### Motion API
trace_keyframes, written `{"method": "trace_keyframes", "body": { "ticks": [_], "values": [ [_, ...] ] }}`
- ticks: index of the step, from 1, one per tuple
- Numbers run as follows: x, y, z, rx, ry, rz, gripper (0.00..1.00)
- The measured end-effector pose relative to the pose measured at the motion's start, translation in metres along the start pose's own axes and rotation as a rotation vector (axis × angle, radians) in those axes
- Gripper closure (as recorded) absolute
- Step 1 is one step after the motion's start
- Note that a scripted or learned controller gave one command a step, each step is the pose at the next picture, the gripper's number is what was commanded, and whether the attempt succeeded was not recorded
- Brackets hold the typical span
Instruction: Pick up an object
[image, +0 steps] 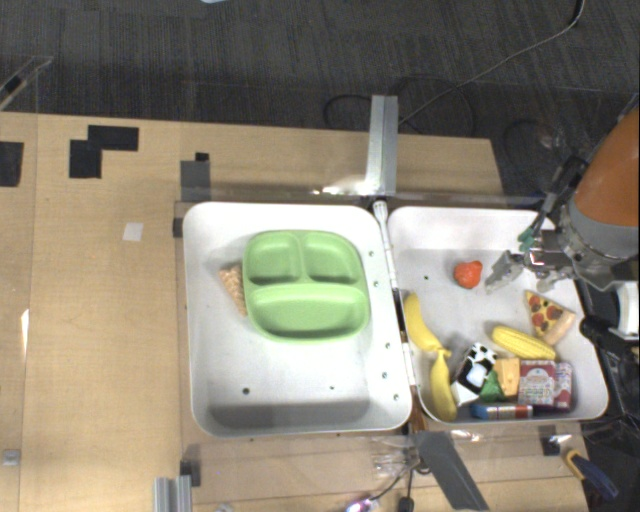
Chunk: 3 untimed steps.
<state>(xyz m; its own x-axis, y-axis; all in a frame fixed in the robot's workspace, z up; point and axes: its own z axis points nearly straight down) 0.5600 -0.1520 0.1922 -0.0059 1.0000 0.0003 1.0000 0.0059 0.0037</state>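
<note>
My gripper (508, 264) hangs over the right bin (430, 232), just right of a small red tomato-like toy (467, 273), and is open with nothing between its fingers. A pizza slice toy (548, 316) lies right below the gripper. Further forward lie a yellow corn-like piece (523, 343), two bananas (421, 326) (441, 385), a black-and-white toy (478, 367), a cheese wedge (509, 377), a pink box (545, 385) and a marker (506, 410). The grey arm with its orange band (612, 185) covers the bin's right rim.
The left bin (215, 380) holds a green divided plate (303, 283) with a brown snack bar (232, 288) against its left side. A metal post (383, 140) stands behind the bins' shared rim. Cables lie at the back right.
</note>
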Motion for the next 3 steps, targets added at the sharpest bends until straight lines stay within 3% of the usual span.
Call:
{"method": "trace_keyframes", "body": {
  "ticks": [1,2,3],
  "values": [
    [-0.009,0.065,0.103,-0.009,-0.003,0.016,0.00],
    [-0.008,0.068,0.090,-0.015,-0.002,0.012,1.00],
    [0.111,0.102,-0.078,-0.004,0.000,-0.033,1.00]
  ]
}}
